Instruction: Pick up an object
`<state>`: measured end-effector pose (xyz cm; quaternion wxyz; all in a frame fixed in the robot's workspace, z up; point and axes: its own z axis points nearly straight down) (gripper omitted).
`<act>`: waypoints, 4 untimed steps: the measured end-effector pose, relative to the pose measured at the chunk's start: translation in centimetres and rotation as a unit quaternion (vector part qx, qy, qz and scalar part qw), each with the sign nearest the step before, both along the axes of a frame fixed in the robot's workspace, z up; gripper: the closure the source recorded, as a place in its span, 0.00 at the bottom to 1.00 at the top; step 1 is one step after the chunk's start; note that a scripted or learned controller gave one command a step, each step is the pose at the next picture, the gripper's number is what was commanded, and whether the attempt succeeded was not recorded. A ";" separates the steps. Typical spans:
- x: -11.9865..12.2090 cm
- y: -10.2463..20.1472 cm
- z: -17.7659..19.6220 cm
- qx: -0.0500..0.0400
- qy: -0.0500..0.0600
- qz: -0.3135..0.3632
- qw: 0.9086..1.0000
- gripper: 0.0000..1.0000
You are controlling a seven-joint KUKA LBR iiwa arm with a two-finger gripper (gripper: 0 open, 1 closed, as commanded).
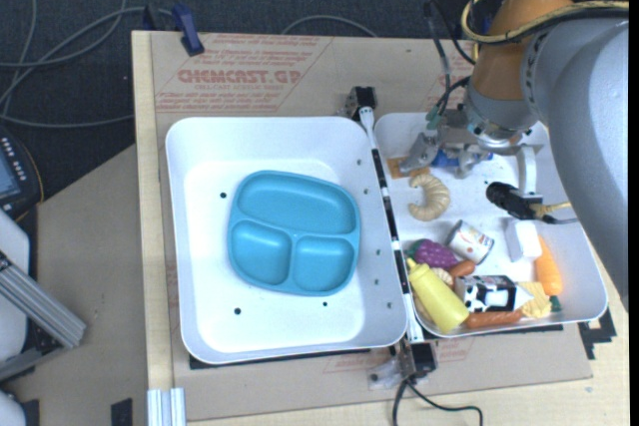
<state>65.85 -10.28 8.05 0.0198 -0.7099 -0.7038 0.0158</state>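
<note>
The gripper [446, 153] hangs low over the right white bin's [589, 299] far end, just beyond the tan plastic croissant [431, 196], seemingly positioned to grab it; I cannot tell its fingers' state.

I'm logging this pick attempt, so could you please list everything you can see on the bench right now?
white bins: two, white, side by side on the bench
divided plate: one, blue, in the left bin
croissant: one, tan, right bin, upper middle
yellow bottle: one, right bin, near corner
purple toy: one, above the bottle
carrot: one, orange, right bin's right side
small can: one, white, right bin, middle
clamp: one, blue, bench's far-left edge
end effector: one, grey, above the right bin's far end
</note>
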 end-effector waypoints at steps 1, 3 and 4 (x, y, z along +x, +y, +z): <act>-2.5 1.0 0.4 -0.003 -0.023 0.003 1.000 0.00; -6.5 -0.1 2.5 -0.002 -0.023 0.003 1.000 1.00; -6.3 0.0 2.4 -0.002 -0.024 0.004 1.000 0.00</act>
